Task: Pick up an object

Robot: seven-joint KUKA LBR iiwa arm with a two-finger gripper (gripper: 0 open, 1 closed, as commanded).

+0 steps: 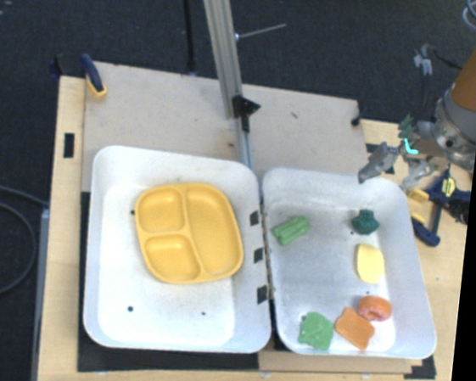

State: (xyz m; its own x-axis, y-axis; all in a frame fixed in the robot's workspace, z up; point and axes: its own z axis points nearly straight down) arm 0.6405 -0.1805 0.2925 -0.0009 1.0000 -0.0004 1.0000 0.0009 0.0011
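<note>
A: Bench from above, at a slant. Two shallow white bins side by side. Left bin (104, 315) takes the lower left of centre; right bin (410, 333) sits against it, lower right.

B: Contents of the left one?

A: One yellow divided plate (189, 233), three compartments, lying flat toward the upper middle of that bin. Nothing rests on the plate.

B: And the right bin?

A: Six small items. Light green piece (290, 230) near the upper left of the bin, tilted. Dark green piece (364, 222) toward the upper right. Just below that, a pale yellow block (370, 264). Lower down, a reddish round item (374, 308) touching or just beside an orange block (354, 328). A green leafy-looking piece (317, 331) lies just left of the orange block, near the bin's lower edge.

B: The arm?

A: At the right edge of the frame, upper part. The gripper (382, 163) hangs above the bin's upper right rim, outside the cluster of items, well apart from the dark green piece below it. Whether the pincer is wide or narrow I cannot tell; it is small and blurred. Nothing visibly held.

B: Anything else?

A: A metal post (225, 43) rising from the upper middle of the bench (170, 109).
</note>
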